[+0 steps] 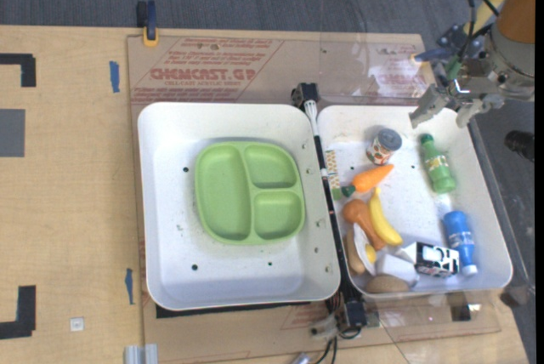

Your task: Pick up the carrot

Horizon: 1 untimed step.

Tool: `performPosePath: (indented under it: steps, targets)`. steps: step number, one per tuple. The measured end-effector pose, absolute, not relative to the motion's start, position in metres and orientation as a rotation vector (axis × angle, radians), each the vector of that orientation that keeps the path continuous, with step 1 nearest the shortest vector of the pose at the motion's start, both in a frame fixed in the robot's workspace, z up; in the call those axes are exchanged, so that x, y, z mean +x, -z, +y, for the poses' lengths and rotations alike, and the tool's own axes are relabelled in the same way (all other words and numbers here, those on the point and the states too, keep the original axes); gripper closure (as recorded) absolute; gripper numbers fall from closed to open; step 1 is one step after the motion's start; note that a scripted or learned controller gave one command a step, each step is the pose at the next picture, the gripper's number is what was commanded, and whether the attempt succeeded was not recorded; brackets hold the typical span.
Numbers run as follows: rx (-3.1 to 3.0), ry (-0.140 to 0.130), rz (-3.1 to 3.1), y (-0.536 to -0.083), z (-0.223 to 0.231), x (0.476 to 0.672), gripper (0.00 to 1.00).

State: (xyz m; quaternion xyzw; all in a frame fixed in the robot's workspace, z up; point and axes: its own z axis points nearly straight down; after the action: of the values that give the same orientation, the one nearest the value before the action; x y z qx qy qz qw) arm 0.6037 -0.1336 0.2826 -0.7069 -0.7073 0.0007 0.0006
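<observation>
A grey robot arm reaches in over the far right corner of the right-hand bin (489,184), its gripper (449,109) hanging with two fingers spread apart and nothing between them, well short of the carrot (374,178) it has been sent to lift. The carrot lies on its side near the bin's middle, its orange tip pointing up toward a small can (384,145) that sits just beyond it. The open fingers suggest the approach is only beginning; the pickup has not yet been made.

Around the carrot the bin is crowded. A banana (382,220) curves away just below it, touching or nearly touching a brown chunk of toy food (357,213) on the carrot's near-left side. A green bottle (439,165) lies to the carrot's right, between it and the gripper, and a blue bottle (458,239) rests farther down the same wall. A small black-and-white box (435,260) and a tan, bread-like piece (387,283) fill the corner well below the carrot.

The can and banana look the likeliest to be nudged, since both press close to the carrot's ends. To the carrot's left, across the bins' shared edge, a green divided plate (249,192) sits in the other bin (161,209).
</observation>
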Motion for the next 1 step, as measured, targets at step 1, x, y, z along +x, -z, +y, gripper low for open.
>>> performPosePath:
  steps: [1]
  targets:
    - [-2.167, 0.007, -2.287, -0.0977, -0.1304, 0.5685, 0.0]
